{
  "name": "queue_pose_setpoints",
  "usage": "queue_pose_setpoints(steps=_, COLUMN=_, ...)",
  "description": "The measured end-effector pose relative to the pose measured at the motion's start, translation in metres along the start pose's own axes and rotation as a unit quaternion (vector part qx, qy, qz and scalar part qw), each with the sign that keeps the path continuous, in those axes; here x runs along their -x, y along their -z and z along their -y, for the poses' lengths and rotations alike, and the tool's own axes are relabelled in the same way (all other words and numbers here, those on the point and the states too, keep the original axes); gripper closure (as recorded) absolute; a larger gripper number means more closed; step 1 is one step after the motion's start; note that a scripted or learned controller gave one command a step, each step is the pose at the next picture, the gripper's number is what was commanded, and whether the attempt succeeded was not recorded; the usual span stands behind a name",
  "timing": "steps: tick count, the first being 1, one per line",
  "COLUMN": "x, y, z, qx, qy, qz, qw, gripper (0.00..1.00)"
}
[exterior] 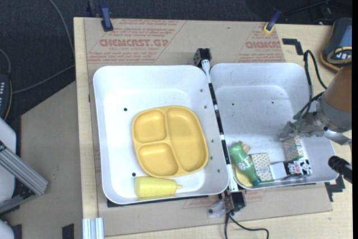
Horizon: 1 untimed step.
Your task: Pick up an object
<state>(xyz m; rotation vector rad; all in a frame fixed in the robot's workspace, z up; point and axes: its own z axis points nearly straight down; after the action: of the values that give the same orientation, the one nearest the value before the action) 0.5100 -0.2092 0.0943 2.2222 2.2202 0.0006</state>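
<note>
The gripper (295, 130) hangs low over the right bin (251, 84), near its right wall; whether it grips anything cannot be told. A green bottle (244, 159) and small packets (279, 168) lie along that bin's front edge.

Green bottle (244, 162) lying in right bin (251, 78)

arm (338, 101) cut off at right edge

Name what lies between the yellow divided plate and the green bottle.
In the camera view, the two bins' touching white rims separate the yellow divided plastic plate, in the left bin, from the green bottle, in the right bin.
</note>
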Motion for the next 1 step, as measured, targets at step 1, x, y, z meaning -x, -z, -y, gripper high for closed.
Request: queue_pose_setpoints(steps=1, x=-0.0769, y=0.0897, z=-0.0299, qx=0.0, qy=0.001, qz=0.0, qw=1.0, gripper=1.0)
